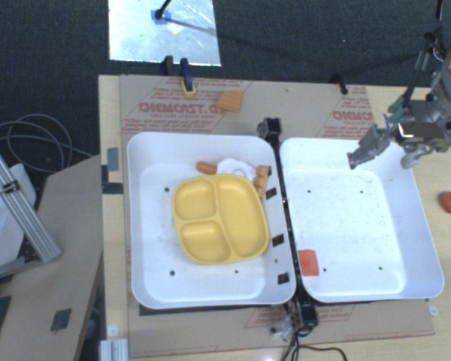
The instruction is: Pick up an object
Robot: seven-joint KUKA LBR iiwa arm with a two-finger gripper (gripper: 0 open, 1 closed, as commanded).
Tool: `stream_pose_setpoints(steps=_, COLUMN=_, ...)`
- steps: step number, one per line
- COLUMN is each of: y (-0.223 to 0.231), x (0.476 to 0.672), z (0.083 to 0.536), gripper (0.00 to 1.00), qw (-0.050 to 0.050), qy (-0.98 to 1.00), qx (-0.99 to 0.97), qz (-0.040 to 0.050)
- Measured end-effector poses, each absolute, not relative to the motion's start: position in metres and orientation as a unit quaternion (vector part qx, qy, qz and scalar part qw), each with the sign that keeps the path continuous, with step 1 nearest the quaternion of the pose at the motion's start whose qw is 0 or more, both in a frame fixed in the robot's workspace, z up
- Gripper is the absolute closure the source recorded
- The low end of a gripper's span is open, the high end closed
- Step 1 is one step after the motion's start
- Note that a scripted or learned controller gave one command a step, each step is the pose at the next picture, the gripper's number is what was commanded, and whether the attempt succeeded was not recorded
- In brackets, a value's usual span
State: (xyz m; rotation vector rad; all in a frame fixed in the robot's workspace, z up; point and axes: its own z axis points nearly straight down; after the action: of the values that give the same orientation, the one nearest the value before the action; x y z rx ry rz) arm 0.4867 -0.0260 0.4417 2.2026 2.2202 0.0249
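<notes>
Orange block (307, 262) sits alone in the right bin (406, 277), an easy target, while the gripper (387, 147) hovers above, fingers apart, holding nothing

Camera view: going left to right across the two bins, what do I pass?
Yellow divided tray → small tan block by the left bin's right wall → orange block in the right bin → claw over the right bin's far right corner.

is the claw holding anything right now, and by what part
Nothing is held. The claw hangs over the right bin's upper right corner with nothing between its fingers; the orange block lies apart, by that bin's lower left.
</notes>
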Motion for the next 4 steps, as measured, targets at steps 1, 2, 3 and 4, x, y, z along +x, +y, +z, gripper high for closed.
stream_pose_setpoints(steps=1, y=-0.027, x=0.488, z=0.444, gripper=1.0, qw=0.004, qy=0.711, qx=0.703, qz=0.0029)
stream_pose_setpoints(steps=2, y=-0.027, x=0.488, z=0.443, gripper=0.0, qw=0.003, qy=0.711, qx=0.704, qz=0.0026)
stream_pose_setpoints(steps=3, y=-0.065, x=0.487, z=0.375, gripper=0.0, qw=0.0, qy=0.706, qx=0.708, qz=-0.0011)
stream_pose_setpoints(steps=4, y=0.032, x=0.499, z=0.313, gripper=0.0, qw=-0.001, qy=0.711, qx=0.703, qz=0.0002)
